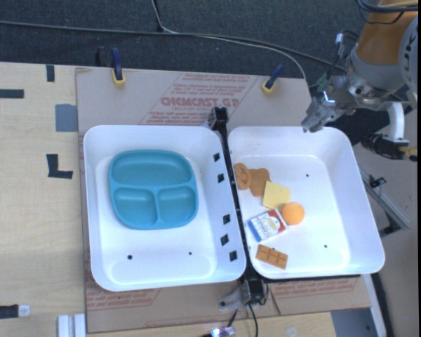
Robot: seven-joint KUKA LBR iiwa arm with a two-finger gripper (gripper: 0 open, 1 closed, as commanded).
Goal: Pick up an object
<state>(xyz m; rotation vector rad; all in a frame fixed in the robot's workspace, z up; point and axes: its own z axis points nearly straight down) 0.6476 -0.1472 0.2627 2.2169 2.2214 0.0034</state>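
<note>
The right bin [337, 153] holds a small cluster of items near its left side: a brown pretzel-like piece [249, 177], a yellow wedge [276, 194], an orange ball [292, 213], a small red, white and blue carton [266, 225] and a brown waffle-like bar [271, 256]. My gripper [314, 120] hangs over the far rim of the right bin, above and to the right of the cluster, well apart from every item. Nothing shows between its fingers.
A blue divided plate [154, 188] lies in the left bin [98, 258]. Black clips run along the divider between the bins. Two clamps with yellow and blue handles hold the cardboard sheet at the back. A black cable crosses behind the bins.
</note>
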